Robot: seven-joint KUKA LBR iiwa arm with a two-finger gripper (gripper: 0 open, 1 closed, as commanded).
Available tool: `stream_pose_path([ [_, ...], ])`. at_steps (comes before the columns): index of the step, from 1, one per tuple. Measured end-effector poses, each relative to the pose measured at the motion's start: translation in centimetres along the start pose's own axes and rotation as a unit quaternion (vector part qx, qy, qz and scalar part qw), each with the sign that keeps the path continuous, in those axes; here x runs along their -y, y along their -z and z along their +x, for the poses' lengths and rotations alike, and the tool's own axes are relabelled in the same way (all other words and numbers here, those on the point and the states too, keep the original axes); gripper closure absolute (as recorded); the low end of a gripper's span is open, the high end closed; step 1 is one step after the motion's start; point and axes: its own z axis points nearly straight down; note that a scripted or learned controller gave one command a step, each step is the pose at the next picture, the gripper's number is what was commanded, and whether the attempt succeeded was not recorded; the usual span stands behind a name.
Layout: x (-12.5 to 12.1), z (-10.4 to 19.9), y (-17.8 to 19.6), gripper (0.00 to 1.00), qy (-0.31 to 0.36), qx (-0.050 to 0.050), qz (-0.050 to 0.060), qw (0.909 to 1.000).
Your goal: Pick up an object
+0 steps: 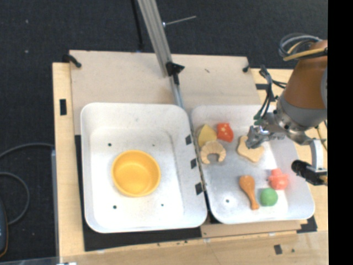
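tan flat piece (251, 153), right bin, lying flat

Two bins side by side on bench, arm in from right

Left bin (99, 120) holds one bowl (136, 173), left of centre; right bin (298, 206) holds the rest: wedge (206, 133) and small round piece (224, 131) side by side at back left, croissant (213, 153) just in front of wedge, flat slice (249, 151) right of croissant with gripper (254, 138) over its back edge, drumstick (249, 191) front centre, ball (268, 197) just right of it, lumpy piece (278, 179) behind ball
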Motion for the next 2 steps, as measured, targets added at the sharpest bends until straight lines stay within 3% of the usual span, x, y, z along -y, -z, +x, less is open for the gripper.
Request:
stream_pose_path([
  [1, -0.2, -0.1, 2.3, 1.0, 0.0, -0.001, 0.002, 1.0],
  [2, -1.4, 5.3, 1.3, 1.0, 0.001, -0.001, 0.005, 1.0],
])
